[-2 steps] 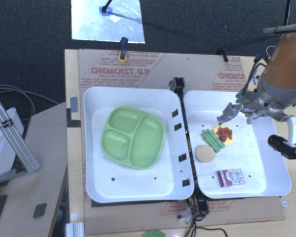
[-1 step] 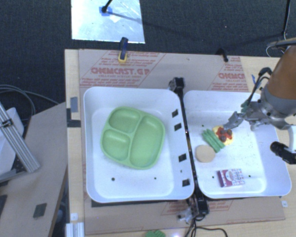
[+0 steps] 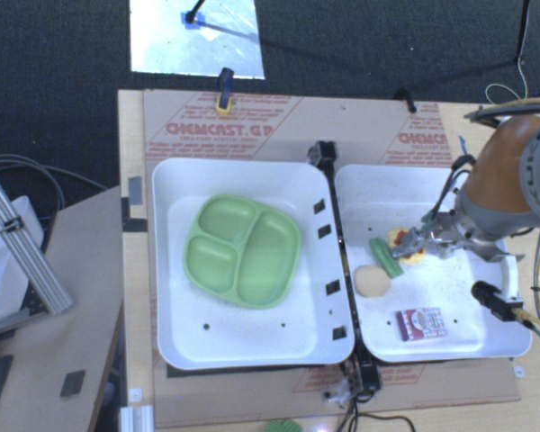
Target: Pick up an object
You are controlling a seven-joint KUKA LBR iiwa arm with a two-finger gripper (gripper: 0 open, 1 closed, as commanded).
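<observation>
A green plate (image 3: 243, 249) with three compartments is lying flat in the left bin (image 3: 175, 331), sitting a little toward that bin's far left part and leaving bare white floor around it. A black hinge strip (image 3: 338, 268) is running between the two bins, just right of the plate's bin.

Right of that strip, in the right bin (image 3: 486, 331), a small group of things is lying close together. A round tan piece (image 3: 372, 281) is resting nearest the strip, at about the bin's middle height. A green stick-shaped piece (image 3: 385, 256) is lying slanted just above and right of the tan piece, touching or nearly touching it. A small yellow and red thing (image 3: 401, 241) is sitting just right of the green stick's upper end. A small flat packet (image 3: 421, 323) with red and white print is lying near the bin's front edge, well apart from that group.

The gripper (image 3: 420, 242) is reaching in from the right and hanging low over the yellow and red thing, its tips just beside the green stick. Whether the jaws are open or closed cannot be told, and nothing is plainly showing between them. The grey arm (image 3: 513, 174) with its orange band is standing over the right bin's right side.
</observation>
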